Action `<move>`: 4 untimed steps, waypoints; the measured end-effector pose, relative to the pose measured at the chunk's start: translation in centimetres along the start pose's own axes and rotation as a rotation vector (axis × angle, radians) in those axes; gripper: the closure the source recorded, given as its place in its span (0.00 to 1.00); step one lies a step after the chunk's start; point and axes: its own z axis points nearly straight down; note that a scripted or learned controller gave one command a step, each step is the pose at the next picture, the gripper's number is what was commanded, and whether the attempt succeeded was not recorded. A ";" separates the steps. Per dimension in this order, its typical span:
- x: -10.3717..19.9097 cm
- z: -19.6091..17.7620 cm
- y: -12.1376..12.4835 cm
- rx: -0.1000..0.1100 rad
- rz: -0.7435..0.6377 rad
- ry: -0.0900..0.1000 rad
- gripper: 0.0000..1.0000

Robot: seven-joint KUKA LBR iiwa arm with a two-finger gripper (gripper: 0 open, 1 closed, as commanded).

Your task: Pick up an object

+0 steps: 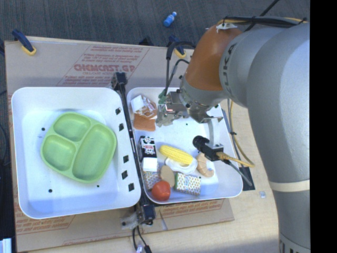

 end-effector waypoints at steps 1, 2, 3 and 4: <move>-3.8 -1.7 2.9 -0.002 0.002 0.001 1.00; 2.1 0.0 -3.8 0.002 -0.001 0.001 1.00; 2.6 0.0 -3.5 0.000 -0.001 0.000 1.00; 2.6 0.0 -3.5 0.000 0.000 0.000 1.00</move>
